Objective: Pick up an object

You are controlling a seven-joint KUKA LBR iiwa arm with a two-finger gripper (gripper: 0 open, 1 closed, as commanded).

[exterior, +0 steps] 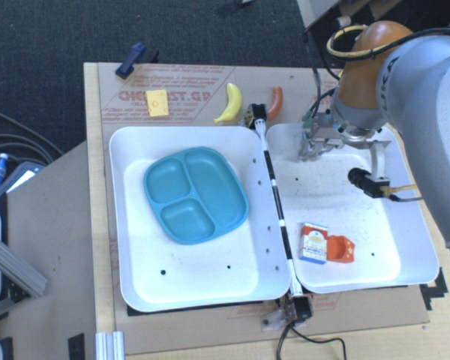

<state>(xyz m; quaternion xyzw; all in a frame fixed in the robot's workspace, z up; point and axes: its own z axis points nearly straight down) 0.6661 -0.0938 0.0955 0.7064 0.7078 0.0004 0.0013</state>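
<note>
The surface [172, 100] carries two white bins. The tool [315, 145] hangs at the right bin's [405, 272] far left corner, grip state impossible to tell. The orange packet [326, 244] lies near, unlifted; picking looks undone.

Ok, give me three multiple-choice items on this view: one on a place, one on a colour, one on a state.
1. Where does the divided plate lie?
A. in the left bin
B. in the right bin
C. on the board behind the bins

2. What colour is that plate?
A. red
B. yellow
C. blue

3. How does the tool stand to the orange and white packet?
A. it clamps the packet
B. it is apart from it, at the right bin's far end
C. it presses it flat

Answers:
1 A, the plate sits inside the left bin's walls.
2 C, it is light blue all over.
3 B, the packet lies alone near the bin's near edge.
</note>
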